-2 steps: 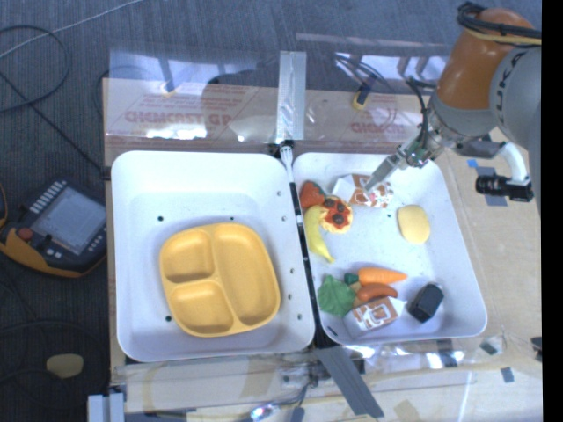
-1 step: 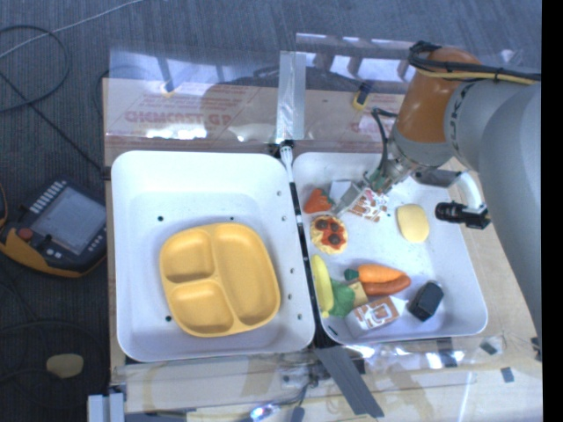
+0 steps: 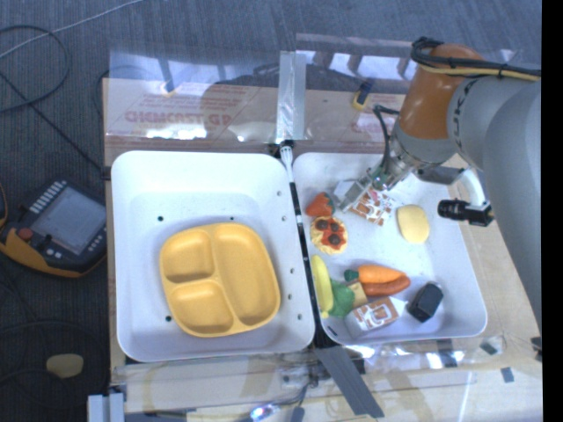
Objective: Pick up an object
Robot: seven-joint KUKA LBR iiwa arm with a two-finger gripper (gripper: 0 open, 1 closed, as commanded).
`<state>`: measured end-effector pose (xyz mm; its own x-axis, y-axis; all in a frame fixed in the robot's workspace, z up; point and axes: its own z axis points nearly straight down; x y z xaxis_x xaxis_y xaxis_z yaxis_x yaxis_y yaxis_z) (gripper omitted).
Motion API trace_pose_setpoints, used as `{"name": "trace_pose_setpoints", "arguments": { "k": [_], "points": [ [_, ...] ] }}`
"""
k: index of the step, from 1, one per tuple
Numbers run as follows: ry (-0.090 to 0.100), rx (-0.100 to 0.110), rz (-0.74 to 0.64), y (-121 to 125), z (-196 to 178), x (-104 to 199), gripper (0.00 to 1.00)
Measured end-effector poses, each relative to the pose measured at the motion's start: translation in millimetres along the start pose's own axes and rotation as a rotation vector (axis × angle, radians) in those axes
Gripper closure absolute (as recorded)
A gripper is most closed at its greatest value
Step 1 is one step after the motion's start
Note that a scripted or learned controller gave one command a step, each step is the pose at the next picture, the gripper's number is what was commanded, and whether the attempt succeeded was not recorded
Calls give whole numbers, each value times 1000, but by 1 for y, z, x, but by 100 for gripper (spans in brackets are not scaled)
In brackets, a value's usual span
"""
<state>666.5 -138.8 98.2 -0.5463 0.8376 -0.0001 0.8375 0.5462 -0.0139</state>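
Camera view, gripper [image 3: 356, 192] fingers' state unclear, over glossy snack packet [image 3: 372, 206], smooth pale oval soap [image 3: 413, 224], tapered plastic carrot [image 3: 380, 279], three-compartment yellow plate [image 3: 218, 278].

Floor: dark grey carpet [image 3: 132, 16] crossed by thin cables [image 3: 53, 104]. Table [image 3: 198, 117]: brown board under glossy film. A control pendant [image 3: 53, 231] lies on the carpet.

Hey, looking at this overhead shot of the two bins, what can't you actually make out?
- Gripper, camera view: too small and blurred to tell its finger state.
- Red and white packet: print too small to read.
- Black object: blurred, its identity unclear.
- Arm: cut off by the right edge.
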Motion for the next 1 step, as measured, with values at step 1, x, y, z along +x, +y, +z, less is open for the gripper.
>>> {"name": "trace_pose_setpoints", "arguments": {
  "k": [1],
  "points": [
    [3, -12, 425, -18, -85, 78, 100]
  ]
}}
